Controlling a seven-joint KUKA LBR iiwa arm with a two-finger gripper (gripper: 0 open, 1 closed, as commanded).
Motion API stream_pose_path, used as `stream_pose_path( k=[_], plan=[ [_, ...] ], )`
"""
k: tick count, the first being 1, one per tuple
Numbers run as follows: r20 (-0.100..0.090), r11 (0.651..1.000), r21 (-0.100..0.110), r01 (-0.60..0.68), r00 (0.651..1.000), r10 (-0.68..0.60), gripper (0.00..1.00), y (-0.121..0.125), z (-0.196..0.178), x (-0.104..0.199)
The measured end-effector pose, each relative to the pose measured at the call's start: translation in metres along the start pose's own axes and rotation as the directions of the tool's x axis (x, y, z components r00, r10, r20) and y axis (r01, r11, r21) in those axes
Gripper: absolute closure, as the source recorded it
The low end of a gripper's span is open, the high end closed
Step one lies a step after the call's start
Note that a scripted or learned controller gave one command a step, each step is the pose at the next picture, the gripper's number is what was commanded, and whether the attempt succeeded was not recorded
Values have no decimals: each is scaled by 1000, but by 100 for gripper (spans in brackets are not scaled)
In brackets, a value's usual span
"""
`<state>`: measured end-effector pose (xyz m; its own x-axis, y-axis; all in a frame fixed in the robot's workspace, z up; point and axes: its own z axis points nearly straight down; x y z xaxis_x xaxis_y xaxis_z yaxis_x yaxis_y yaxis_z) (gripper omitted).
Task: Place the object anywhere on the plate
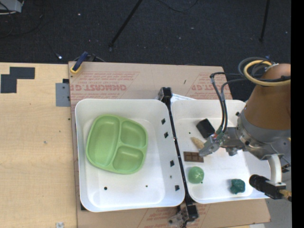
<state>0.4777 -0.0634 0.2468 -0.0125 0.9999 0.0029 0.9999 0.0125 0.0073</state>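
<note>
A light green plate [116, 144] with three compartments lies in the left bin [90, 189]. In the right bin [223, 198] lie a black block [205, 127], a tan wedge [197, 142], a brown chocolate-like bar [193, 157], a green ball [195, 175] and a teal lump [237, 185]. My gripper [208, 149] hangs low over the right bin, just right of the tan wedge and above the brown bar. Nothing visible is held in it.
A black divider rail [172, 146] separates the two bins. The arm's wide orange and grey body [268, 113] and its cables cover the right bin's far right side. Cardboard lies under the bins and a wooden bench top [33, 151] extends to the left.
</note>
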Motion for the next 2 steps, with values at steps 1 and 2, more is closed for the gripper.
stream_pose_path(
  k=[1, 2],
  plan=[
    [3, 1000, 8, -14, 1000, 14, 100, -2, -7, -7],
    [3, 1000, 6, -12, 1000, 12, 100, 42, -21, 6]
  ],
)
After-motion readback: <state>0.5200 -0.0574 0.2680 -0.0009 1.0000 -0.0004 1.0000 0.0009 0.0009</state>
